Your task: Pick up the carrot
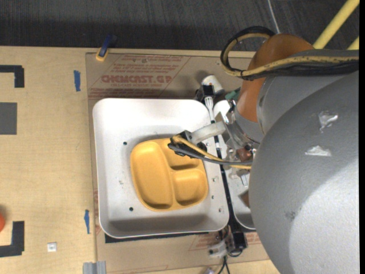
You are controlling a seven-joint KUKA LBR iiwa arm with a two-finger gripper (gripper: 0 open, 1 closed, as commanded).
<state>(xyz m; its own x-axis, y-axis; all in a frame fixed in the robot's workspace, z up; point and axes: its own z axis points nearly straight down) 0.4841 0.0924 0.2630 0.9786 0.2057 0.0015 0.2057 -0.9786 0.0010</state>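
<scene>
A red-orange sliver (pixel 1 221) at the surface's left edge is too cropped to name, and the left bin (pixel 111 153) holds a yellow plate (pixel 168 178). I cannot tell where the carrot lies; it is probably light, stiff and smooth, best pinched across its thick middle. The arm (pixel 308 176) leans over the right bin (pixel 244 220), its gripper (pixel 231 138) low by the shared rim, clenched or released I cannot tell.

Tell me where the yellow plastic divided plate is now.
The yellow plastic divided plate lies in the camera view's left shallow white bin, nearer its right wall.
</scene>
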